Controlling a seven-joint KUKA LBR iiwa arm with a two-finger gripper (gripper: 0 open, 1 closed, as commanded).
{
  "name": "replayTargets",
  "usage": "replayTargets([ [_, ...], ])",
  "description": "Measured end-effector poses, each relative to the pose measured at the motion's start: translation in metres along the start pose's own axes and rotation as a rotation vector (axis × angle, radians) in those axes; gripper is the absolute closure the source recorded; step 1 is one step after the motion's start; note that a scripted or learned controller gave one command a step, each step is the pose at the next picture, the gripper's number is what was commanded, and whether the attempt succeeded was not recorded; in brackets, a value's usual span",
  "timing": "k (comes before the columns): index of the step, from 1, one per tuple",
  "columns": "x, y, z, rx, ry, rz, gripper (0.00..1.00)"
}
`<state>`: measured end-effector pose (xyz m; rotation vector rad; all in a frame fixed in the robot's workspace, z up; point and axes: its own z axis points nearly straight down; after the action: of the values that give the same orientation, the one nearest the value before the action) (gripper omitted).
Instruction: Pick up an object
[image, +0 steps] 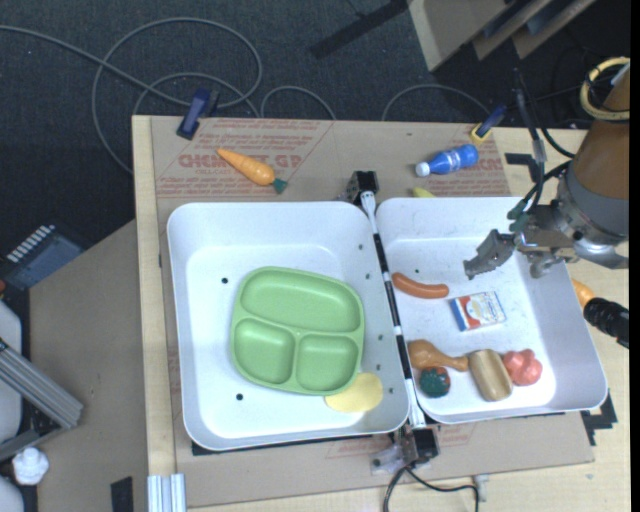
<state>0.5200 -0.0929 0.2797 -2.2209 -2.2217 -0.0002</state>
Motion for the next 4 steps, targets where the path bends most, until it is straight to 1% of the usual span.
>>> replayTargets([
  [1,-0.037,-0.003,0.079,0.002,0.000,0.002,0.00],
  [2,-0.124,0.007,0.126,0.000,-0.002,0.003,0.00],
  [3,-0.059,0.047,0.187,0.003,0.002,-0.002,0.00],
  [4,-0.127,0.034,0.194,-0.001,0.007,-0.004,0.00],
])
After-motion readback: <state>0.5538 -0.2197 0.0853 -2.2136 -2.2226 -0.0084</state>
